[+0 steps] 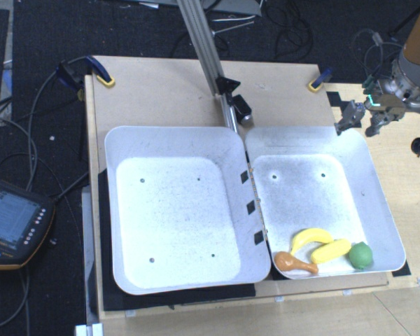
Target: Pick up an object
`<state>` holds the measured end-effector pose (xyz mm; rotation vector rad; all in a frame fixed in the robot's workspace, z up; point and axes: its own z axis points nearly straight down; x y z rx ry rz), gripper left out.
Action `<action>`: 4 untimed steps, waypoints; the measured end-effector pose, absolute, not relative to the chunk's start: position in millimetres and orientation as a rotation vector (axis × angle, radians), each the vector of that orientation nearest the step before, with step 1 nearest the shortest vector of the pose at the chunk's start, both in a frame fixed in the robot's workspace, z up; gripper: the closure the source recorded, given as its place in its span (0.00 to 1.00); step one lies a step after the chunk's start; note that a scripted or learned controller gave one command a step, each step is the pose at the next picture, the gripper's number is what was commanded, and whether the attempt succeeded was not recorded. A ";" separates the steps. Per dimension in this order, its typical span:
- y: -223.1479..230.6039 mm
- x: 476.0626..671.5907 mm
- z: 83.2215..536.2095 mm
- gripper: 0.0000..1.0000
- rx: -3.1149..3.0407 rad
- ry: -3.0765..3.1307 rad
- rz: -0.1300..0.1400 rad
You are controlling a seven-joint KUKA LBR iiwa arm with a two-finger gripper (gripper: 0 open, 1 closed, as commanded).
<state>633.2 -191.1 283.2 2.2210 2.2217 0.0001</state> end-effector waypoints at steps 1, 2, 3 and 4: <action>-191.1 633.2 283.1 0.00 2.221 2.222 0.000; -198.9 635.8 235.8 0.00 2.224 2.224 -0.004; -190.5 629.4 185.7 0.00 2.224 2.224 -0.003; -188.9 628.7 143.3 0.00 2.223 2.224 -0.003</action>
